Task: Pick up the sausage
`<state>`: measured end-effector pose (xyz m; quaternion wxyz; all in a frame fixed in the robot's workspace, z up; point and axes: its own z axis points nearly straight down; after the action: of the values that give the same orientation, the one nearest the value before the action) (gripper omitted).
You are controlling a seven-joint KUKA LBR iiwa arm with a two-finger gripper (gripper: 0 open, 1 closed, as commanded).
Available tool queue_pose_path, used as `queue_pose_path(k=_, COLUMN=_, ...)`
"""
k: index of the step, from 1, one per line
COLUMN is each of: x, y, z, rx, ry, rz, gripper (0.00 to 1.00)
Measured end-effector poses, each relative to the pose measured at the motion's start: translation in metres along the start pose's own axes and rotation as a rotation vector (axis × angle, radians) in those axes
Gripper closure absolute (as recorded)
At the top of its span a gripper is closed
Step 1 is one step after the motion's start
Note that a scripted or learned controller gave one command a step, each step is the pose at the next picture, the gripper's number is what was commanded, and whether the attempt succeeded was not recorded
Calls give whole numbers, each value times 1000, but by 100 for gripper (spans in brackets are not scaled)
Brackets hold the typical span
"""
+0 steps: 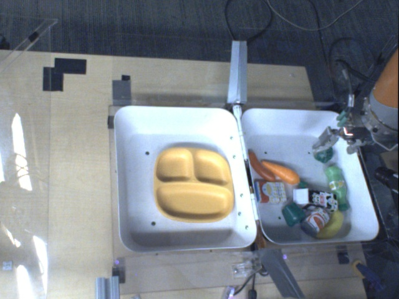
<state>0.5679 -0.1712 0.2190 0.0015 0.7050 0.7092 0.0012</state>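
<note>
The sausage (254, 165) is a slim reddish-brown piece lying along the left wall of the right bin (280, 126), just left of an orange carrot (281, 172) that touches it. My gripper (338, 143) hangs over the right side of that bin, well to the right of the sausage. Its two grey fingers stand apart, open, with nothing between them. A small teal object (323, 156) lies just below the left finger.
A yellow sectioned tray (193, 184) lies in the left bin (134, 167). The front of the right bin holds a small carton (273, 192), a white cube (302, 196), a teal cup (292, 213), a can (315, 219), a banana (333, 225) and a green bottle (335, 179).
</note>
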Motion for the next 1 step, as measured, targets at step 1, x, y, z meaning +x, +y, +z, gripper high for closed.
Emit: queue_pose_path(k=1, x=65, y=-26, z=116, rx=-12, ry=-4, rz=-384, gripper=0)
